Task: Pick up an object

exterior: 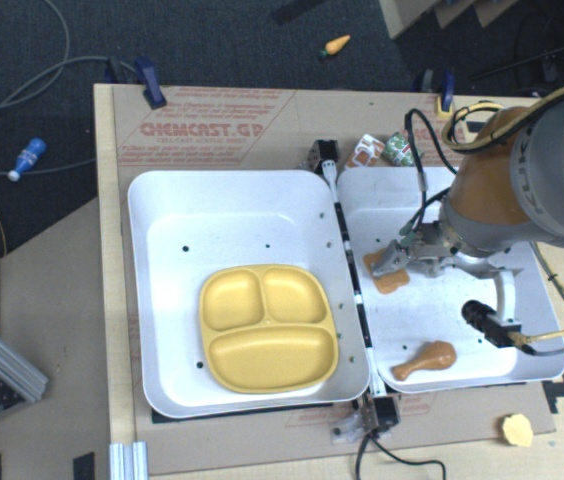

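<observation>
A: Largest first. The bench (212, 128) carries two white bins. The left bin (162, 228) holds a yellow divided plate (265, 326), three compartments, lying flat toward the bin's 5 o'clock corner.

B: And the right bin (442, 363)?

A: The arm (522, 183) enters from 3 o'clock, grey body with an orange band, and covers much of that bin's upper half. The gripper (394, 261) sits low at the bin's 9 o'clock side.

B: State of its grasp?

A: It is down at an orange-brown piece (390, 280), which lies just beside the divider between the bins. Contact looks likely, but whether the piece is clamped cannot be told from this angle.

B: Other candidates?

A: A tan drumstick-shaped object (424, 359) lies near the bin's 6 o'clock edge, well apart from the gripper. Smaller items: a blue-capped bottle (26, 157) on the floor at 9 o'clock, a yellow chunk (516, 429) on the bench at 5 o'clock, and a small orange piece (336, 44) on the floor at 12 o'clock.
</observation>
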You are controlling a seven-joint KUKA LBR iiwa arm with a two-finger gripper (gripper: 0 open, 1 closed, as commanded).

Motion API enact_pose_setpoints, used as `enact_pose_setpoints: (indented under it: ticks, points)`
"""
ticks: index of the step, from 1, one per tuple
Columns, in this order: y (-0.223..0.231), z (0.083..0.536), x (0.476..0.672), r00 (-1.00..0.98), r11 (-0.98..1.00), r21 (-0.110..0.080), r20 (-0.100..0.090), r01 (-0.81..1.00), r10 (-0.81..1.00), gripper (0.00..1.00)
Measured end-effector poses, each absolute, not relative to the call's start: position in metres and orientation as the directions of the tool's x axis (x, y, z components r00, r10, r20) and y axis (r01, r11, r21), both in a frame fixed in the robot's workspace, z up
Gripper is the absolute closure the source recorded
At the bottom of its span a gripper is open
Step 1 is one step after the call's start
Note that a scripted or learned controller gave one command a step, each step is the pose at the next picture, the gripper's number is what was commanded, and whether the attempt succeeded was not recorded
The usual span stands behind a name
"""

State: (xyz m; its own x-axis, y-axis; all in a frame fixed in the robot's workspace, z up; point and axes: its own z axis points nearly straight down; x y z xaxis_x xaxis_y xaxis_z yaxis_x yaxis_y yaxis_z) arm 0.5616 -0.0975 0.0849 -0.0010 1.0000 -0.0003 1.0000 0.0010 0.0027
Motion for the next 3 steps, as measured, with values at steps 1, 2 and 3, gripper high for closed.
enact_pose_setpoints:
  ticks: [1,2,3]
  points:
    - [-0.094,0.085,0.565,-0.001,0.001,0.003,-0.001,1.0,1.0,0.0]
    - [-0.093,0.085,0.585,-0.001,0.001,0.003,-0.001,1.0,1.0,0.0]
    - [-0.092,0.085,0.608,-0.002,0.002,0.003,-0.001,1.0,1.0,0.0]
